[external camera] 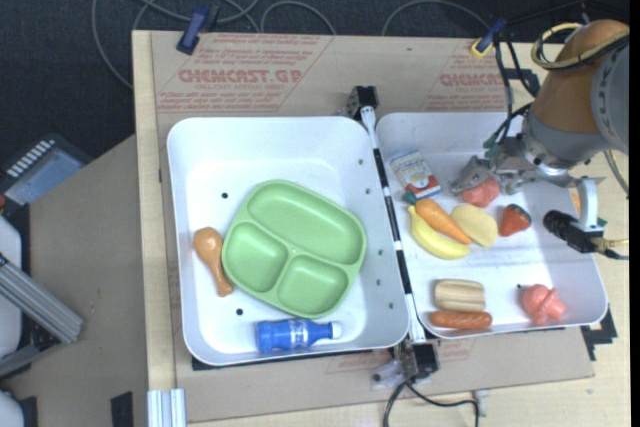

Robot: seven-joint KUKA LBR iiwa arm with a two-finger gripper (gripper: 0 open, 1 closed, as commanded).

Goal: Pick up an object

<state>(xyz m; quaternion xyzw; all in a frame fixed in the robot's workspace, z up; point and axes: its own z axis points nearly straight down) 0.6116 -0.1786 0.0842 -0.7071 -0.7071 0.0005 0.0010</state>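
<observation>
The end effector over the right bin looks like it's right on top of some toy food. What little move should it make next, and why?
Probably close and lift a little. The end effector sits low over a pinkish-red toy in the right bin, with the strawberry and carrot close by, so a straight lift would test the grasp without disturbing them.

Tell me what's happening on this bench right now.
A grey robot arm with an orange band reaches in from the right, its gripper low in the right bin, over a reddish toy beside a strawberry, carrot, banana and hot dog. Whether it has gripped anything is unclear. The left bin has a green divided plate, a blue bottle and a drumstick.
</observation>
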